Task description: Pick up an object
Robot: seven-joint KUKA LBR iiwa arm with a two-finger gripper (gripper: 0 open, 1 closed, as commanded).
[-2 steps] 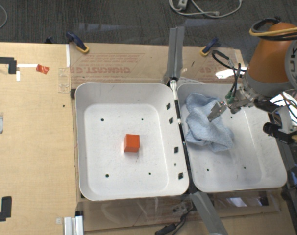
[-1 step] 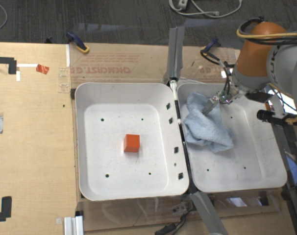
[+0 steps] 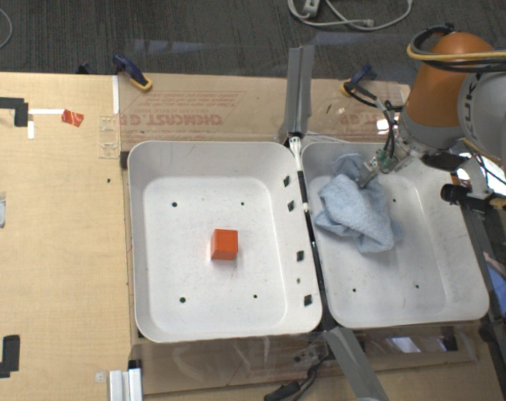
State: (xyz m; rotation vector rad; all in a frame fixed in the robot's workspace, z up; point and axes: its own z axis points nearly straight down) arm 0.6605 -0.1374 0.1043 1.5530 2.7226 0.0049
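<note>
Bench with two white bins (image 3: 153,307), dark carpet behind, end effector (image 3: 375,170) state unclear, touching blue cloth (image 3: 357,215).

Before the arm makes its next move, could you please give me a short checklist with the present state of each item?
1. Gripper over the right bin: ok.
2. Gripper at the upper edge of the blue cloth: ok.
3. Cloth clamped between the fingers: cannot tell.
4. Cloth lifted off the bin floor: not ok, most of it lies crumpled there.
5. Orange block apart in the left bin, out of the way: ok.
</note>
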